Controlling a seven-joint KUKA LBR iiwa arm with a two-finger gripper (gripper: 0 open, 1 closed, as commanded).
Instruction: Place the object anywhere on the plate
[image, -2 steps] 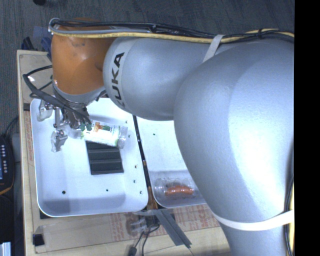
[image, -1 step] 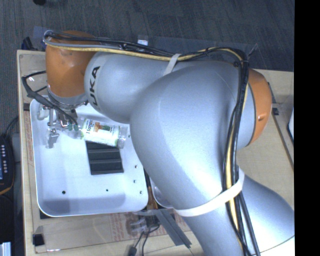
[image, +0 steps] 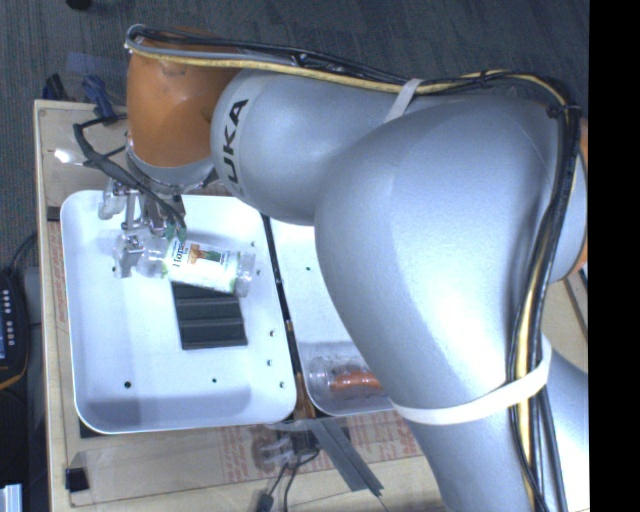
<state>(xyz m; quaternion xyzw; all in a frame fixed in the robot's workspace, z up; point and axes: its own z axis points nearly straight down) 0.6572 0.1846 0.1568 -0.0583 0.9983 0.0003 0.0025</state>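
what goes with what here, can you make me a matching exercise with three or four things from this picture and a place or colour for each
Things:
1. clear bottle
2. dark ridged plate
3. orange band
4. clear container with orange contents

Descriptions:
A. on the arm, above the wrist
B. lying flat near the middle of the left bin
C. in the right bin, at its near edge beside the arm
D. on its side in the left bin, just beyond the plate, next to the gripper

Pairs: 1-D, 2-B, 3-A, 4-C
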